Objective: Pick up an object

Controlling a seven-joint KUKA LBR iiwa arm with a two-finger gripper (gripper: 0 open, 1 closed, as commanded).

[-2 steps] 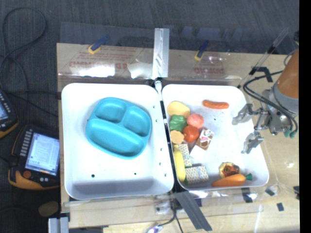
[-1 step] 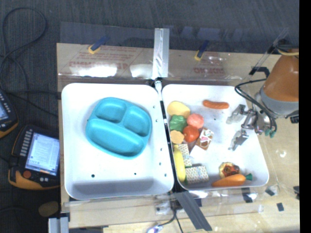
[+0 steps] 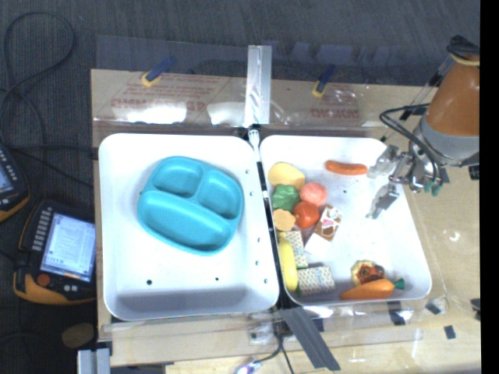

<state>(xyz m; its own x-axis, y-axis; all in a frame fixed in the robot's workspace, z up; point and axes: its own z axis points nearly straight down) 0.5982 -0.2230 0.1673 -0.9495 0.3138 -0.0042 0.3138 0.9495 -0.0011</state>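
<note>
Over the right bin's [image 3: 417, 248] far right side, the gripper [image 3: 387, 184] hangs with its fingers [image 3: 384, 202] spread apart, nothing between them. The sausage [image 3: 345, 167] lies just left of them, apart. Farther left, food toys cluster along the divider: lemon [image 3: 285, 174], tomato [image 3: 314, 193]. A carrot [image 3: 366, 290] lies near the front wall. The left bin [image 3: 117, 271] holds a blue tray [image 3: 189, 202].

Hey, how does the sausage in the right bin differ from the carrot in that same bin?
The sausage is red-orange and evenly rounded at both ends; the carrot is orange, tapers to a point, and has a green tip. The sausage lies near the right bin's far edge, alone on bare white floor; the carrot lies at the near edge, next to a round dark toy. Both are slim toy foods lying flat, roughly crosswise.
</note>
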